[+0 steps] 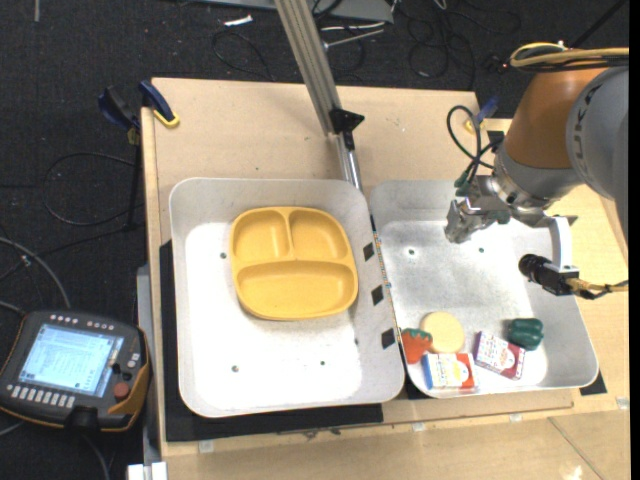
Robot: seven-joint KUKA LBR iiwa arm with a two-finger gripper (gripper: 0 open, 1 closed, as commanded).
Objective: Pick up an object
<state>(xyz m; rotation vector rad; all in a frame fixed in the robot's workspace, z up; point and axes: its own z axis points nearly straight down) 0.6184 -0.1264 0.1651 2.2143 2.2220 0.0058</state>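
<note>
My gripper hangs over the upper part of the right bin, pointing down, with nothing visible between its fingers. Several small objects lie along that bin's near edge: a pale yellow disc, a red and white carton, a pink and white box, a dark green piece and a small red and green item. They all sit well below the gripper in the view, apart from it.
The left bin holds a yellow sectioned plate. A metal pole slants in from the top toward the gap between bins. A teach pendant lies off the bench at the lower left.
</note>
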